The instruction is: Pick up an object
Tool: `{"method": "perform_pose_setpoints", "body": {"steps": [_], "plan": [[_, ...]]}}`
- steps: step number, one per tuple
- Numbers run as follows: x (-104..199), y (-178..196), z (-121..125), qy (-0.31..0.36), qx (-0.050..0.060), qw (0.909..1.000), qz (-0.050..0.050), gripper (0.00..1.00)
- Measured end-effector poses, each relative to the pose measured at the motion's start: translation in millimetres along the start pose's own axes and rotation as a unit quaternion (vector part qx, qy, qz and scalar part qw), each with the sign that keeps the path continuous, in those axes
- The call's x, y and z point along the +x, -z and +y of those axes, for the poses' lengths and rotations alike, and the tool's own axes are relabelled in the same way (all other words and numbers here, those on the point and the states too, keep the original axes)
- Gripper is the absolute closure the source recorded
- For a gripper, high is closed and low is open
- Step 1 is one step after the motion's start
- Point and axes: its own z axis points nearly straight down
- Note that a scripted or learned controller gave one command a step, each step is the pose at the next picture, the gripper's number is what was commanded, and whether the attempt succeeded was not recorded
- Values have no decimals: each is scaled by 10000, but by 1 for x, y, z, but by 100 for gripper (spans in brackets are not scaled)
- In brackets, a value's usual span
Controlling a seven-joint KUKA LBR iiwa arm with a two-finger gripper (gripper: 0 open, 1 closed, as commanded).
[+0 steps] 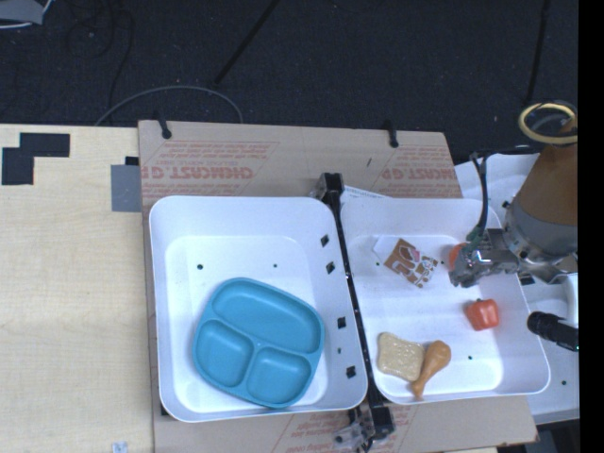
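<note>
Tomato-red, the small toy vegetable (482,314) that I judge my likeliest pick sits on the floor of the right bin (528,385), near its right wall. From the overhead camera view, my gripper (465,270) hangs just up-frame and slightly left of it, close but apart, so the coming move would be a short shift toward the near right and then down. It looks blocky and squat, with no clear long axis, glossy like moulded plastic. I cannot tell how my end effector is set; nothing visible sits in it.

A flat printed packet (409,260) lies left of my gripper. Toward the front lie a pale toast-like slab (399,355) and a tan drumstick (431,361), its long axis running diagonally, touching the slab. The left bin (170,225) holds a smooth blue divided plate (258,341) with three compartments.
</note>
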Motion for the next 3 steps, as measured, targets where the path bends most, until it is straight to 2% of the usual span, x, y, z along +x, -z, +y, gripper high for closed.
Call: {"method": "perform_pose_setpoints", "body": {"steps": [1,2,3], "plan": [[-1,52,1,7,-4,10000,0,100],[48,58,1,23,21,10000,18,100],[110,48,5,27,30,10000,18,100]]}}
